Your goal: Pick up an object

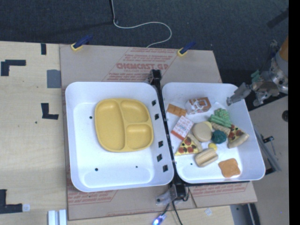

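The gripper (236, 95) hangs over the upper right rim of the right bin (255, 165), with nothing between its parts; whether it is spread or closed cannot be told at this size. Below it in the bin lie toy foods: a green leafy piece (221, 117), a wrapped packet (198, 105), a round bun (202, 131), two pizza slices (188, 146), a hot dog (206, 157) and an orange toast (229, 168). The left bin (77, 125) holds a yellow divided plate (123, 124). Both bins rest on a cardboard sheet (136, 64) printed in red; its mirrored lettering is not readable. The sheet is clamped to a pale wooden bench (28, 139) marked with black tape. Dark carpet (56, 8) lies behind, crossed by a white cable (140, 25).
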Robot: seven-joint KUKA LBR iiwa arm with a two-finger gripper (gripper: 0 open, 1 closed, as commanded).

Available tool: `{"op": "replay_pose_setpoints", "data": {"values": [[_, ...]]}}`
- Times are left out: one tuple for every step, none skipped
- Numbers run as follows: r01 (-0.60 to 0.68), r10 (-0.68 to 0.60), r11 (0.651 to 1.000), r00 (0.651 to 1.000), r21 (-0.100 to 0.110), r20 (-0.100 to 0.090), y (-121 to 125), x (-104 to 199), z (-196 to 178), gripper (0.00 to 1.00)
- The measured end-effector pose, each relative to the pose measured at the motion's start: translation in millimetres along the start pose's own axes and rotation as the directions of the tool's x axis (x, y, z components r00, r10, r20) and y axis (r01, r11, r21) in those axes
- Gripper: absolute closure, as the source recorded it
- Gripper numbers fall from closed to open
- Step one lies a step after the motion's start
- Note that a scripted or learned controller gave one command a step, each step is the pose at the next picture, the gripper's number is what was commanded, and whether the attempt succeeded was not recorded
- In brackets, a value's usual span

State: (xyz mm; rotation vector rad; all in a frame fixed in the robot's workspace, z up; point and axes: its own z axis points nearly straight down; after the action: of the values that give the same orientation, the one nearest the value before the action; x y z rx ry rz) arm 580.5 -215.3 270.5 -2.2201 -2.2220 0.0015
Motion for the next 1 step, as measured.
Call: {"op": "replay_pose_setpoints", "data": {"values": [[0.002, -0.002, 1.0, 1.0, 0.01, -0.004, 84.1, -5.7, 120.0, 0.0]]}}
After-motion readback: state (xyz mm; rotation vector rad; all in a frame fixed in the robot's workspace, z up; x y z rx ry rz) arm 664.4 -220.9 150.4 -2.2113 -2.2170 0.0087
